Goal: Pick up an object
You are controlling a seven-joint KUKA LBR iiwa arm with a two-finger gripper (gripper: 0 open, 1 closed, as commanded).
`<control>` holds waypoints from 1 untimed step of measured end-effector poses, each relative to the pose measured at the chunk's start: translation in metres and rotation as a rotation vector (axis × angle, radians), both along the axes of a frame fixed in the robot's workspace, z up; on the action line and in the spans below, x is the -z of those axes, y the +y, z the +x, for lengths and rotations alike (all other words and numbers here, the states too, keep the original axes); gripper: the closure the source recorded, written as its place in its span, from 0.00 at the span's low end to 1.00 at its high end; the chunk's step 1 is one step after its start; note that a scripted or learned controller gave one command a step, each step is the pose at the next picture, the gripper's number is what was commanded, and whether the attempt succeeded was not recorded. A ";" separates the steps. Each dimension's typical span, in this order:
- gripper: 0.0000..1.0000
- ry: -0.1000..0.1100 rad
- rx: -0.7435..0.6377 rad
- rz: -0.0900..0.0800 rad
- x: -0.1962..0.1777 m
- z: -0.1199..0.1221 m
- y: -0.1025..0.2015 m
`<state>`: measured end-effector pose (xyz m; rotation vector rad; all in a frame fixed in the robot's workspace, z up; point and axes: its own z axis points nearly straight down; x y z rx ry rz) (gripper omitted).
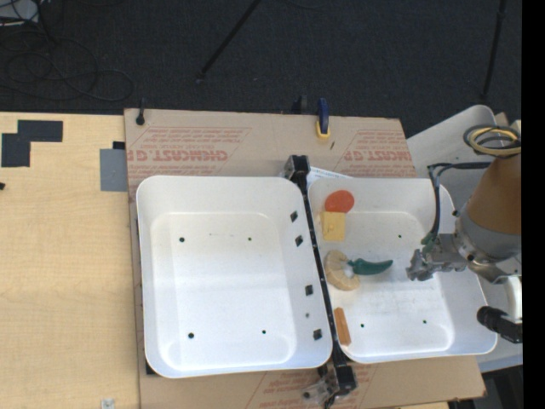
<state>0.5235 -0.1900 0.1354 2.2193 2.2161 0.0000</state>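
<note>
At the far left, the light wooden bench top (pixel 60 262) is seen, with dark grey and black flat patches near its back edge. Behind the bench, a dark floor (pixel 255 41) with black cables is visible. A sheet of brown cardboard (pixel 213 143) with red printed letters is laid on the bench, and a blue and yellow clamp (pixel 323 118) is fixed at its back edge.

On the cardboard, the left bin (pixel 153 271) is placed; small dark holes are seen in its white bottom. A black strip (pixel 308 262) runs between the two bins.

The right bin (pixel 443 331) holds all the objects, which are gathered near its left wall. An orange round object (pixel 340 201) lies toward the back left corner, and a yellow block (pixel 334 226) is just in front of it. A pale round object (pixel 341 273) is found further forward, with a green object (pixel 370 267) touching its right side. A thin orange stick (pixel 341 325) lies along the left wall near the front corner.

The gripper (pixel 423 264) is seen low over the right part of the right bin, near the green object but apart from it. Nothing is seen between its fingers, and their state cannot be told. The arm (pixel 498 203) comes in from the right.
</note>
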 end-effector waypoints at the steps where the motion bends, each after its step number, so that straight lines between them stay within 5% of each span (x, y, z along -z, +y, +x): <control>1: 1.00 -0.004 -0.007 0.003 -0.076 0.052 0.036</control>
